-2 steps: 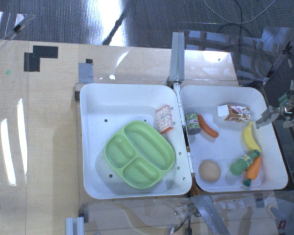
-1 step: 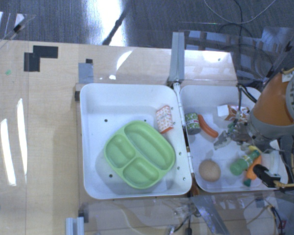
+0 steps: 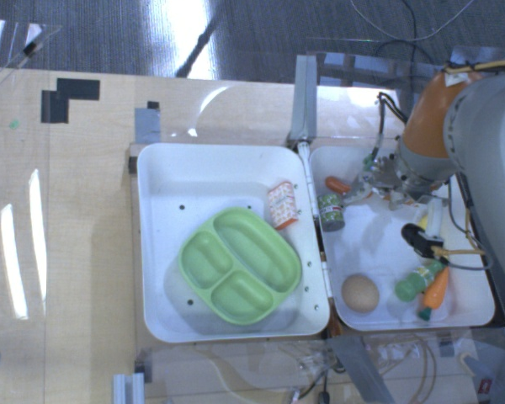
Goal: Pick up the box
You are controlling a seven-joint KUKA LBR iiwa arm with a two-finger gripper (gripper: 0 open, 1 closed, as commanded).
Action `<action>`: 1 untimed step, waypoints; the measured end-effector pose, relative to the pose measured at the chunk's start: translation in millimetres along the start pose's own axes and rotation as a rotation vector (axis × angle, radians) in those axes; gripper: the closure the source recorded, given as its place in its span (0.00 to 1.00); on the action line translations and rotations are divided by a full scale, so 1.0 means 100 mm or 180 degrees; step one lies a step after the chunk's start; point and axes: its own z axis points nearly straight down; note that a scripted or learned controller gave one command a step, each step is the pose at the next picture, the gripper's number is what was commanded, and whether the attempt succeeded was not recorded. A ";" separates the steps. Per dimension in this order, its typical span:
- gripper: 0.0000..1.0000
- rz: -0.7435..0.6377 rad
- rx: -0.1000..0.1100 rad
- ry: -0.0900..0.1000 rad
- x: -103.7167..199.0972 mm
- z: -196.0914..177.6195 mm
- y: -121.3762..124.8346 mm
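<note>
Camera view puts the box point(image 3: 281, 205) in the left bin point(image 3: 151, 225), against its right wall, just beside the green divided plate point(image 3: 240, 265). The claw point(image 3: 385, 182) hangs over the right bin point(image 3: 480, 310), near its back edge; I cannot tell its state. The box lies to the claw's left, across the divider, its long axis running roughly front to back.

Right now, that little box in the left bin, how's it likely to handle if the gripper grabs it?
The box looks like thin printed card, so probably light and easy to crush. It leans by the bin wall beside the green tray, so a push may tip or slide it on the smooth floor.
</note>
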 end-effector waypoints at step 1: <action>0.00 0.0278 0.0002 0.0000 0.02 -0.01 -0.46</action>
